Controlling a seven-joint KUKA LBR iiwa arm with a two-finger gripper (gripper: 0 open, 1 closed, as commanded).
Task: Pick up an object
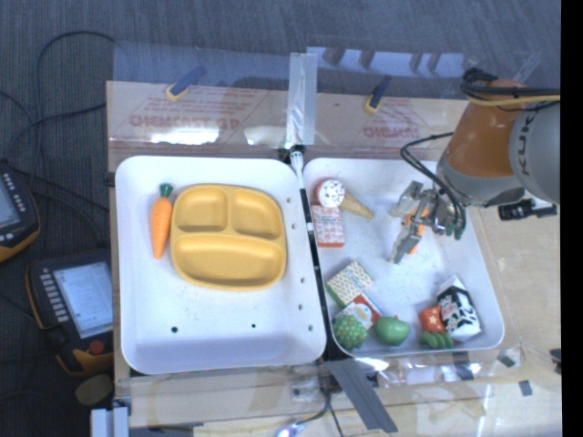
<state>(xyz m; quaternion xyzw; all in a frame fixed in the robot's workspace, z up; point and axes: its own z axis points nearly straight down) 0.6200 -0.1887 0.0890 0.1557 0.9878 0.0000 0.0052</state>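
Jaws look parted on the gripper (412,228), its 2 grey fingers splayed downward over bare floor in the upper middle of the right bin (474,271), with nothing seen between them.

Nearest the camera, a strip of bench (237,394) runs along the bottom edge with clear tape and dark brackets. Along the right bin's near wall lie a green round item (393,330), a small carton with red and green print (355,321), a red and green vegetable toy (433,326) and a black-and-white cow-patterned carton (460,309). Just behind them sits a checked box (349,281). Farther back, beside the divider between the bins, a red-and-white packet (328,226) touches an ice-cream cone toy (339,197). Print on these packages is too small to read.

The left bin (146,335) holds a yellow 3-compartment plate (228,235) with an orange carrot (161,223) just beside its left rim.

Beyond the bins, a clear sheet covers brown board with mirrored red lettering that I cannot read; 2 blue-and-yellow clips (185,83) sit on it. Grey carpet (273,7) surrounds the bench, with black cables and 2 handheld screen units (68,289) at the left.
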